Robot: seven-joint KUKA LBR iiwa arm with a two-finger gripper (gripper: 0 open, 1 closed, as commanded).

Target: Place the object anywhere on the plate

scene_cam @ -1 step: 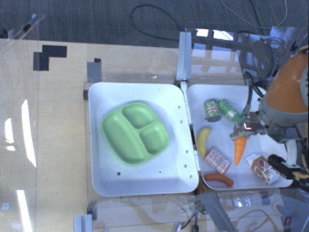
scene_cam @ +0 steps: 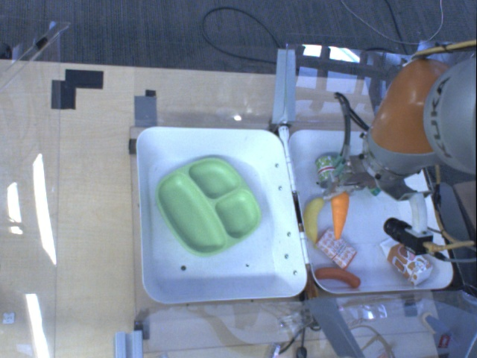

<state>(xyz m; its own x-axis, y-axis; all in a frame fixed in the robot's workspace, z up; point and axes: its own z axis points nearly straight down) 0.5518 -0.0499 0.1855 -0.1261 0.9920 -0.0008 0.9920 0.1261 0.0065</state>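
Two shallow white bins sit side by side on the bench; the left bin [scene_cam: 149, 222] holds a green divided plate [scene_cam: 209, 203] with three compartments, lying near its centre. The arm [scene_cam: 417, 110], grey with an orange band, reaches in from three o'clock over the right bin [scene_cam: 440, 274]; its gripper [scene_cam: 340, 191] hangs at the bin's upper middle, and the top of an orange carrot [scene_cam: 340, 215] sits between the fingers, the carrot pointing down toward six o'clock. At nine o'clock of the carrot, just beside it, lies a yellow banana [scene_cam: 312, 218]; at twelve o'clock of the banana is a small green and white can [scene_cam: 326, 165]. Below the carrot tip lies a red and white packet [scene_cam: 336, 248]; at six o'clock of that, a sausage [scene_cam: 337, 277] rests near the bin's front wall; a brown and white carton [scene_cam: 409, 263] lies at the bin's four o'clock corner.
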